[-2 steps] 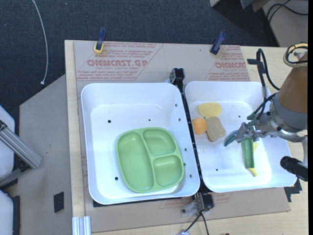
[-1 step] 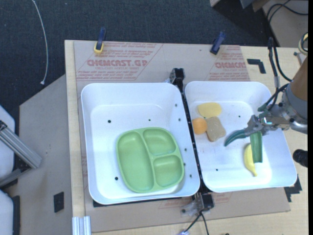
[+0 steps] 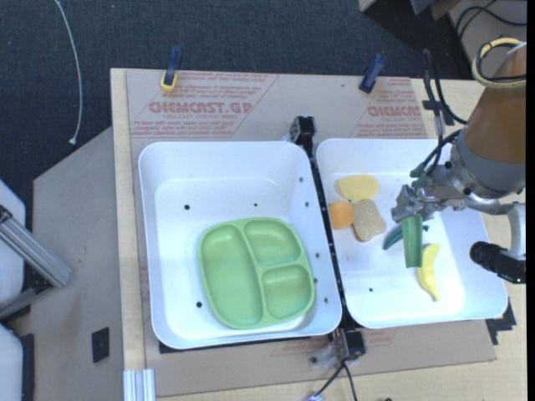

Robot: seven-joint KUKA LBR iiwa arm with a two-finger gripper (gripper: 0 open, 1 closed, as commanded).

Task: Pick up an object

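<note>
The right bin [image 3: 468,303] holds several small items. A pale yellow piece [image 3: 358,187] lies near its back. An orange piece [image 3: 340,215] and a tan block [image 3: 368,220] sit side by side below it. A green stick [image 3: 412,242] lies lengthwise with a teal piece [image 3: 393,239] at its left. A yellow banana-shaped piece [image 3: 429,271] rests at its right. My gripper [image 3: 410,209] hangs right over the upper end of the green stick. Whether it touches the stick I cannot tell.
The left bin [image 3: 167,182] holds a green divided plate [image 3: 255,271]. A black clamp [image 3: 303,129] sits where the two bins meet at the back. The arm's grey and orange wrist [image 3: 497,140] covers the right bin's far right corner.
</note>
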